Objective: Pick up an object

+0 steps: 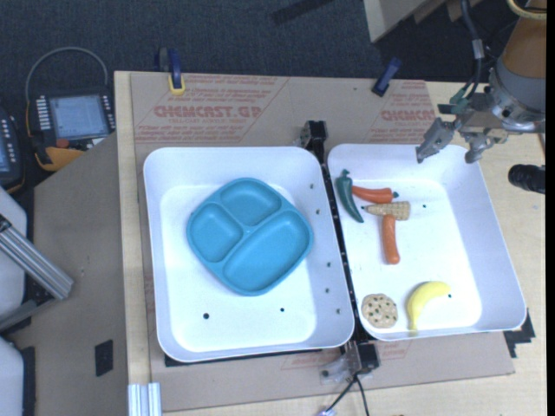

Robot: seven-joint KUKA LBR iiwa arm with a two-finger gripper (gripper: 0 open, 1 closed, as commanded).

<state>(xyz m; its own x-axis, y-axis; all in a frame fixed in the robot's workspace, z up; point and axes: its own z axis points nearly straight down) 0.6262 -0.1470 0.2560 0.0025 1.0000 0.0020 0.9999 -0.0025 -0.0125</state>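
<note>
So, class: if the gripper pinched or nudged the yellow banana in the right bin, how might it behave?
The banana looks smooth and glossy, so it may slip between fingers. Its curved shape would probably pivot or rock when nudged. It seems to be toy food, likely light and stiff.

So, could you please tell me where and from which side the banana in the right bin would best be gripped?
Probably across the middle of the banana, coming straight down from above. It lies flat on the floor of the right bin, curved, with open floor on both long sides, so the fingers could straddle its narrow width. The cookie lies apart on its left. The tool is open, near the far rim.
</note>
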